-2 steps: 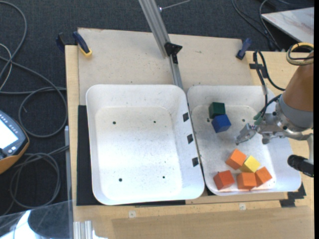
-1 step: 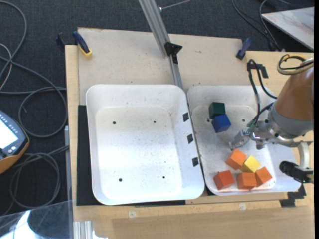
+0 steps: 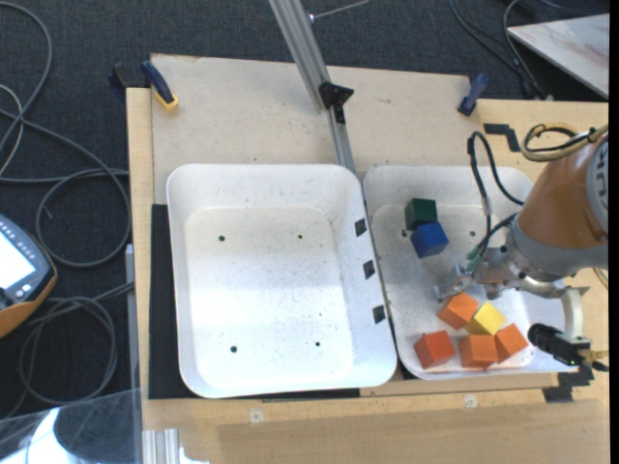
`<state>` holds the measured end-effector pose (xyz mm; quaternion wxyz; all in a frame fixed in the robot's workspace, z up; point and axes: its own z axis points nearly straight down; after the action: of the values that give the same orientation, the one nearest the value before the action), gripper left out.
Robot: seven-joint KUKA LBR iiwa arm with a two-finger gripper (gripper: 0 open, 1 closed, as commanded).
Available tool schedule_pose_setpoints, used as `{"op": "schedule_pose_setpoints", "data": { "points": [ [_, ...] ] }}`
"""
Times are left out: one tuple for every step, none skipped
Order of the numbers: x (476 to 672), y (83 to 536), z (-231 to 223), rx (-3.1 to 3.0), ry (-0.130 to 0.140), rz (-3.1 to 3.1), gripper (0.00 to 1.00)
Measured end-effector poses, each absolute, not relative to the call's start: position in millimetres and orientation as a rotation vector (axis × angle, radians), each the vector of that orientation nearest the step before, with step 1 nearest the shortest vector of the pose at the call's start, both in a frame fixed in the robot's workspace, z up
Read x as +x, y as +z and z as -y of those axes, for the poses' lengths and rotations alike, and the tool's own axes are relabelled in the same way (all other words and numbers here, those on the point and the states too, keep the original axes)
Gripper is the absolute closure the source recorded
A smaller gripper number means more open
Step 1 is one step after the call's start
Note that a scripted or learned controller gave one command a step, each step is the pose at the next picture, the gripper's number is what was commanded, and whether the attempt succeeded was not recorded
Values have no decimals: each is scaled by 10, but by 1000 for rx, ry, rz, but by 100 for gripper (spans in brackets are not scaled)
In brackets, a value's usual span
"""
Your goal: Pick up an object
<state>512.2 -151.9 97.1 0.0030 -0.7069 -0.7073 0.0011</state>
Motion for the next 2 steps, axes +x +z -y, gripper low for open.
{"op": "schedule_pose_setpoints", "data": {
  "points": [
    [5139,1103,1521,-2220,-3,2222,100],
    [5101,1724,1532,-2224,-5,2227,100]
  ]
}}
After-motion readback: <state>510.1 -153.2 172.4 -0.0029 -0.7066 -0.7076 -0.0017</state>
